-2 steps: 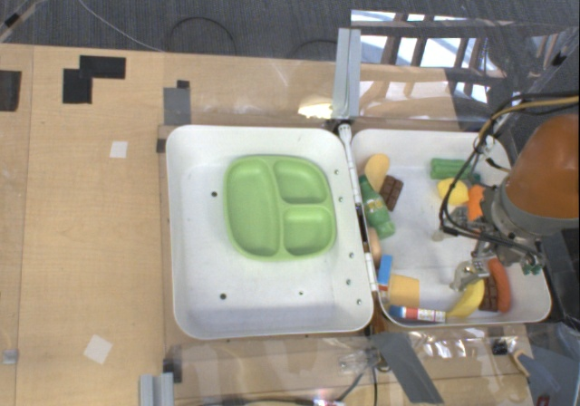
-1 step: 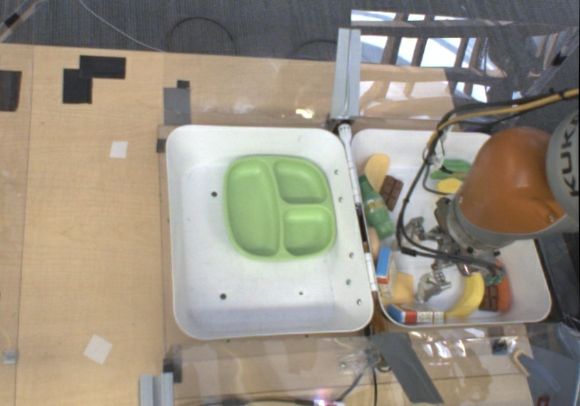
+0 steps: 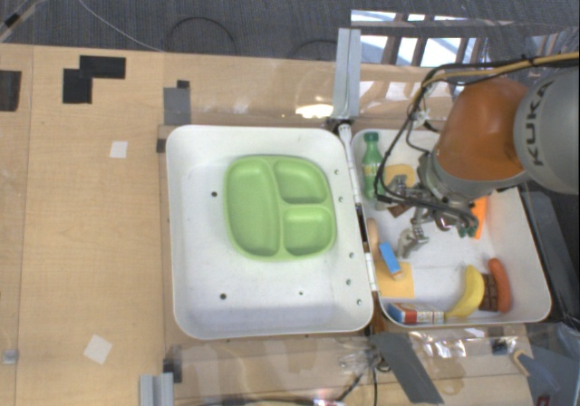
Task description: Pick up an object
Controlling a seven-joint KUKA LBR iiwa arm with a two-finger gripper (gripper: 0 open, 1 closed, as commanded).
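Arm [image 3: 507,137] cut off at right edge, hiding right bin [image 3: 530,300] top

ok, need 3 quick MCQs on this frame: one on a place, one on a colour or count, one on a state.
1. Where does the green divided plate lie?
A. left bin
B. right bin
C. on the bench

2. What colour is the bottle at the right bin's far left corner?
A. red
B. green
C. blue

3. How does the banana lie relative to the gripper?
A. between its fingers
B. apart from it, nearer the front wall
C. on the plate

Answers: 1 A, the plate fills the middle of the left bin. 2 B, body and cap are green. 3 B, bare floor separates them.
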